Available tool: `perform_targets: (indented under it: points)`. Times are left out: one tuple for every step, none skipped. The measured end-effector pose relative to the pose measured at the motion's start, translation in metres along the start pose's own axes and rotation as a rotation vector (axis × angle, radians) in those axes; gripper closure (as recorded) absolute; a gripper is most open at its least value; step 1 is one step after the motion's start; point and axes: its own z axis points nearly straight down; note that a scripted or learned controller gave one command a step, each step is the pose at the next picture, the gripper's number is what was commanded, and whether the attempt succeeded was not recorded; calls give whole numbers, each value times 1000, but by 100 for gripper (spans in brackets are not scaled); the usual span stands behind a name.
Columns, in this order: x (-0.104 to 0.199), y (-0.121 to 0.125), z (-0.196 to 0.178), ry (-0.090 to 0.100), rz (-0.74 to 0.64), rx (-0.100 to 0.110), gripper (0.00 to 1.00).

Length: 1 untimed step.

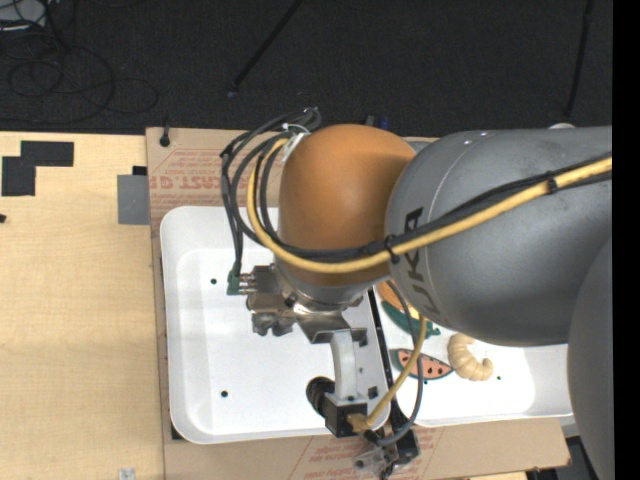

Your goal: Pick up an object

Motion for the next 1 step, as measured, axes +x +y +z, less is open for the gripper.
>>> perform_targets:
  points:
    - [4,13,-122,5,-4,-10,100]
